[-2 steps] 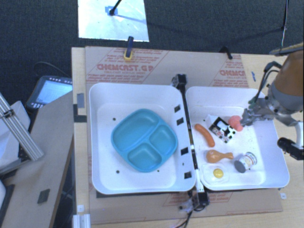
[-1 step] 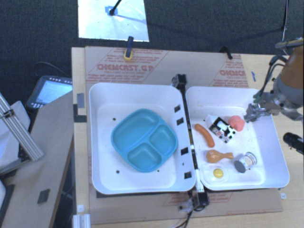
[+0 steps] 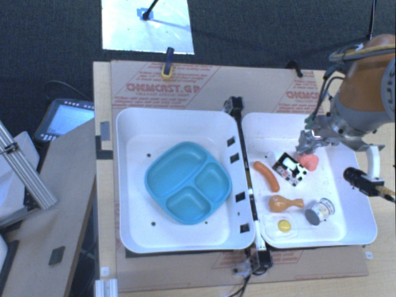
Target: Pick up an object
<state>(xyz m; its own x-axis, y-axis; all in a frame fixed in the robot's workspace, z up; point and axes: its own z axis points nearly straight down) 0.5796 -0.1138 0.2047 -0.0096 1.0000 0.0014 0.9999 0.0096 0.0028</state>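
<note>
My gripper (image 3: 307, 142) hangs over the back middle of the right bin (image 3: 359, 228), at the end of the grey and orange arm that comes in from the right. Just below it lies a small pink object (image 3: 309, 162). A black and white patterned object (image 3: 289, 167) rests right beside the pink one, on its left. Also in this bin are an orange sausage (image 3: 266, 175), an orange drumstick (image 3: 284, 202), a fried egg (image 3: 284, 226) and a small grey can (image 3: 319, 211) on its side.
The left bin (image 3: 136, 129) holds a blue divided plate (image 3: 187, 182). A black clamp rail (image 3: 243, 166) runs between the two bins. A black fixture (image 3: 362, 181) sticks in over the right bin's right rim.
</note>
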